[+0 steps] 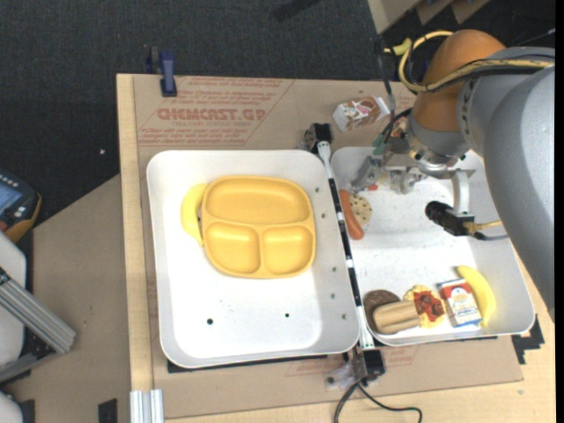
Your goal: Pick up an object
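gripper (386,173) low in far-left corner of shallow white right bin (414,258), grip state cannot be told | orange sausage-shaped plastic toy (353,220) just beside, hugging the wall | probably lining up on it

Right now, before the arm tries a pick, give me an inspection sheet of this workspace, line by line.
Surface: brown printed board bearing left bin and right bin, side by side.
Job's things: in the right bin, orange sausage-like piece by its left wall; brown round item, small carton and banana at its near end.
Clutter: yellow divided tray in the left bin; small packet on the board behind the bins.
Grippers: gripper above the right bin's far end.
Cables: black cable at the bench's front edge.
Surroundings: dark carpet; blue clamp on the board's far edge; metal rail lower left.
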Controlling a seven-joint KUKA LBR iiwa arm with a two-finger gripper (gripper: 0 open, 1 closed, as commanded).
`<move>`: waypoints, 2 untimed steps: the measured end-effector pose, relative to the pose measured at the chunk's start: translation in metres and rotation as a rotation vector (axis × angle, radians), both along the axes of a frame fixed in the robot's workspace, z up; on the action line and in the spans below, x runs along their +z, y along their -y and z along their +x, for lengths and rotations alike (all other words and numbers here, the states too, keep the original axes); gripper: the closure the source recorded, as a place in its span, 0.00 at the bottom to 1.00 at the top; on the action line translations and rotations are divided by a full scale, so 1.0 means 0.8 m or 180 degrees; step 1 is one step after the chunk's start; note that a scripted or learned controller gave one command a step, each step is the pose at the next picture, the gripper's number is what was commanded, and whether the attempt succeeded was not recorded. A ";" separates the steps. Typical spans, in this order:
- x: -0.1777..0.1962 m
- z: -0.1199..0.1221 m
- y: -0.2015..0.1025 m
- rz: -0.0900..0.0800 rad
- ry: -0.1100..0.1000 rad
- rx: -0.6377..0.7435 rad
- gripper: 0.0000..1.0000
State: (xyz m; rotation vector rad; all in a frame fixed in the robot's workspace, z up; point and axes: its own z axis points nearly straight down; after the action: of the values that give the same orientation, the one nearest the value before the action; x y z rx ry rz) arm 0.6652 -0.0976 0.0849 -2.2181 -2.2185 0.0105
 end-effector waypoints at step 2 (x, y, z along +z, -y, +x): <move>0.000 0.000 -0.005 0.0000 0.0000 -0.0004 0.00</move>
State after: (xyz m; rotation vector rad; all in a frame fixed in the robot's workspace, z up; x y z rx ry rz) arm 0.6651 -0.0936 0.0848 -2.2196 -2.2170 0.0107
